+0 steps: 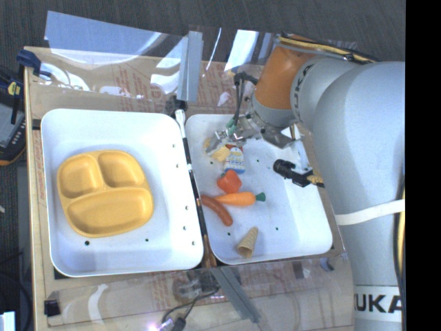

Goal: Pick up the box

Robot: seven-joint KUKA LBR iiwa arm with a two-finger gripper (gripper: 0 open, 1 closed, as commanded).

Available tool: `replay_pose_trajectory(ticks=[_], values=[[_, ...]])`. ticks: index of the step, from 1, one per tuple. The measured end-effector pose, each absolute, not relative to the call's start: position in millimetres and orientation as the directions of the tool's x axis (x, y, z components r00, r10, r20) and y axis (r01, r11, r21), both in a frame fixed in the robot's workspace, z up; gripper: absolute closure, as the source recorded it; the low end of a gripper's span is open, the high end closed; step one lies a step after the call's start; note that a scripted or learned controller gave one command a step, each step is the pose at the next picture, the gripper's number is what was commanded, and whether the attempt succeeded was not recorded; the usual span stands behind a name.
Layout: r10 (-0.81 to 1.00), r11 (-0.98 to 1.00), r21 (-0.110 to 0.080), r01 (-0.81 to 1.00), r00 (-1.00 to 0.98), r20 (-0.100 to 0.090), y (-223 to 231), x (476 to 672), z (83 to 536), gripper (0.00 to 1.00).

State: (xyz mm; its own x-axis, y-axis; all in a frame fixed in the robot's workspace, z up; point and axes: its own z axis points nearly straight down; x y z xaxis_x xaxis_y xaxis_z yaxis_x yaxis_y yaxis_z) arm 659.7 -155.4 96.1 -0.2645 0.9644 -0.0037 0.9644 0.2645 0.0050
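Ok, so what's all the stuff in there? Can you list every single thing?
left-hand bin: one, white, view's left side of the bench
right-hand bin: one, white, beside the first
divided plate: one, yellow, in the left-hand bin
box: one, pale with blue, far part of the right-hand bin
pepper-like toy: one, red-orange, just nearer than the box
carrot: one, orange with a green tip, middle of the right-hand bin
sausage: one, reddish-orange, beside the carrot
ice-cream cone: one, tan, near edge of the right-hand bin
arm: one, grey with an orange band, from the view's right
end effector: one, metal, right by the box
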Motion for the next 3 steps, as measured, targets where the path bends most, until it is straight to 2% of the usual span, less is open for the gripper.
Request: replay_pose_trajectory(ticks=[1, 2, 3], values=[[0.963, 0.268, 0.007, 0.963, -0.268, -0.007, -155, 661.2, 108, 1.0], [0.958, 0.288, 0.001, 0.958, -0.288, 0.0, -82, 657.5, 207, 1.0], [0.958, 0.287, 0.0, 0.958, -0.287, 0.0, -82, 657.3, 207, 0.0]])
